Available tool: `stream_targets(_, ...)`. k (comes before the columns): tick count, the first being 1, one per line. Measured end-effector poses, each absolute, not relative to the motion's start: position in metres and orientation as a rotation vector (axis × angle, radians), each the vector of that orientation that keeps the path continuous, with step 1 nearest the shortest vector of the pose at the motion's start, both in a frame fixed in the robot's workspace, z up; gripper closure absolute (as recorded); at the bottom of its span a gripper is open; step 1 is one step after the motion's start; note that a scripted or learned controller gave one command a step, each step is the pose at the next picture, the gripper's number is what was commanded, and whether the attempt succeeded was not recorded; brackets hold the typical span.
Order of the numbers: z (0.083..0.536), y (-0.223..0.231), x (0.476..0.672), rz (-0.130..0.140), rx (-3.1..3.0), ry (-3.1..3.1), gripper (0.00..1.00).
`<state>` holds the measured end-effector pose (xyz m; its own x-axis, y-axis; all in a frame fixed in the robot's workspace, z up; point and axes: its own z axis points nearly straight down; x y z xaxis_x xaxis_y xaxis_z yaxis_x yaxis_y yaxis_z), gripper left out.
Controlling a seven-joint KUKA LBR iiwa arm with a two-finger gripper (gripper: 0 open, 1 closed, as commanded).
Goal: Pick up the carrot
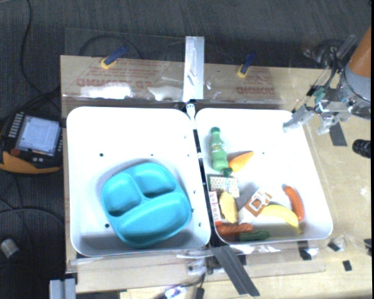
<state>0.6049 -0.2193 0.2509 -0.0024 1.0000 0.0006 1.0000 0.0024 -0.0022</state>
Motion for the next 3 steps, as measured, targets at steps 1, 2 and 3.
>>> stream_targets(1, 0.111, -0.116, 0.592, 0.004, -2.276, -2.162, 0.0)
stream_targets(2, 0.119, -0.116, 0.591, 0.004, -2.273, -2.161, 1.0)
stream_targets(3, 0.183, -0.09, 0.594, 0.006, -2.604, -1.757, 1.0)
